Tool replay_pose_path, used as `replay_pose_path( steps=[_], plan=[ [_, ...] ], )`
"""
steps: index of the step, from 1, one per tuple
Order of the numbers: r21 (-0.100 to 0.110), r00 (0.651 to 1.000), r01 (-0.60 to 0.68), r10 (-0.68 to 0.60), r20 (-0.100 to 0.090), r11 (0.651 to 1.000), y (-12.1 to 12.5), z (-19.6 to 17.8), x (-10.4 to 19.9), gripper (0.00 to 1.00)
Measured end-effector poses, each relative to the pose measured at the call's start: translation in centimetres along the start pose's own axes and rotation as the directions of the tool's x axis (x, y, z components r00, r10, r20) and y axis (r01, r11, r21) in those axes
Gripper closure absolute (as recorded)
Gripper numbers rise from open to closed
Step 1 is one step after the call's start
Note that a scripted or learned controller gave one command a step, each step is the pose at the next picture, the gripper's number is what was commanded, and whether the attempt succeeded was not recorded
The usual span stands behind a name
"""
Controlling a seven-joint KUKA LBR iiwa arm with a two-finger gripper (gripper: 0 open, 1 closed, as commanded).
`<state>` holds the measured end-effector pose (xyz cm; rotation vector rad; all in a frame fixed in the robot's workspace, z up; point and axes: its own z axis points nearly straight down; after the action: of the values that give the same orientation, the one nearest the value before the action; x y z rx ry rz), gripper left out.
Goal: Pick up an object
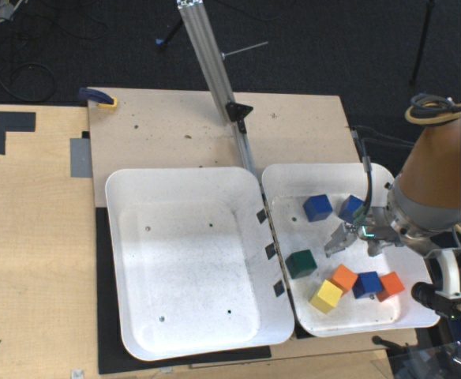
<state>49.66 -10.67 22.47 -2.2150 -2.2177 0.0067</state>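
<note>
1. The gripper (pixel 355 239) hangs low over the right bin (pixel 294 181), reaching in from the right, with the grey arm and its orange band (pixel 440 155) rising behind it.
2. Two grey fingers (pixel 339 242) splay outward and downward; they look spread apart, and nothing sits between them.
3. Nearest block: a blue cube (pixel 351 207) just above the gripper, partly hidden by a cable. Another blue cube (pixel 318 208) sits just left of it.
4. Left and slightly below the fingers, a dark green cube (pixel 301 264) lies near the bin's left wall.
5. Below the gripper there's a cluster: an orange cube (pixel 343 278), a yellow cube (pixel 326 296) beside it to the lower left, a blue cube (pixel 367 284) and a red-orange cube (pixel 391 286) to the right, packed close together.
6. The left bin (pixel 185 263) is white, speckled with small dark marks.
7. Both bins rest on a pale wooden bench (pixel 33 235); a metal rail (pixel 211 58) slants up from between them towards dark carpet (pixel 325 38).
</note>
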Motion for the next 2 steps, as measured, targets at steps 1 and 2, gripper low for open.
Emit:
replay_pose_path(
  steps=[1, 2],
  plan=[
    [-0.005, 1.000, -0.005, 0.005, 0.001, 1.000, 0.1, -0.2, -0.2, 0.00],
    [0.002, 1.000, -0.002, 0.002, 0.000, 1.000, 0.1, 5.6, -1.1, 0.00]
  ],
)
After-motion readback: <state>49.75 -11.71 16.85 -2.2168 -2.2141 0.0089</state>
